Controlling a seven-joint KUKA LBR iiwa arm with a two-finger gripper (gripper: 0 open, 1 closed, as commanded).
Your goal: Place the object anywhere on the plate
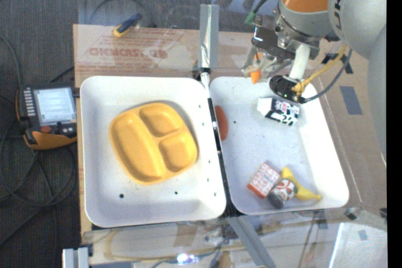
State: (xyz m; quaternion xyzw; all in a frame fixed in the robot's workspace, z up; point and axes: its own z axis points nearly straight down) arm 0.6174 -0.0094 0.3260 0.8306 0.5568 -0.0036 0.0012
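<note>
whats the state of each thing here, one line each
plate, face up in the left bin, nothing on it
black-and-white box, lying flat in the right bin
orange box, flat, touching the can
can, against the banana
banana, lying flat
gripper, above the right bin's back edge

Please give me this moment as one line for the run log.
gripper: over right bin far edge | yellow compartment plate: in left bin, nothing on it | right bin: black-and-white box, banana, can, orange carton

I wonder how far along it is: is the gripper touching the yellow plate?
Apart. The camera view shows the gripper by the right bin's far edge, the yellow divided plate in the left bin.
</note>
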